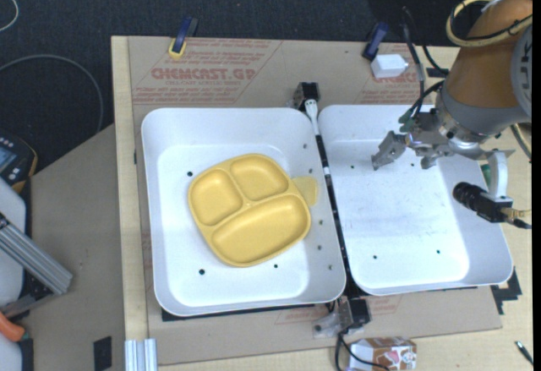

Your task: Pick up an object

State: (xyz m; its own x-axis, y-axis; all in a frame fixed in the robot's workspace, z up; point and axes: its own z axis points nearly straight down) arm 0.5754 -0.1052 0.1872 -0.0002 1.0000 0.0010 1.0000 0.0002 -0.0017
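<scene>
A yellow divided plate (248,209) with three compartments lies in the left bin (169,150), slightly right of its middle. A small pale yellow piece (308,188) sticks out from under the plate's right edge. My gripper (407,156) hangs over the upper part of the right bin (473,264), well to the right of the plate. Its two fingers (385,153) are spread apart and open, with nothing between them. The grey arm with its orange band (493,31) reaches in from the upper right.
A black divider with clamps (308,95) runs between the bins. A white block (389,66) and a blue clip (181,37) sit on the cardboard behind them. A black cylinder (478,200) on the arm overhangs the right bin's right side.
</scene>
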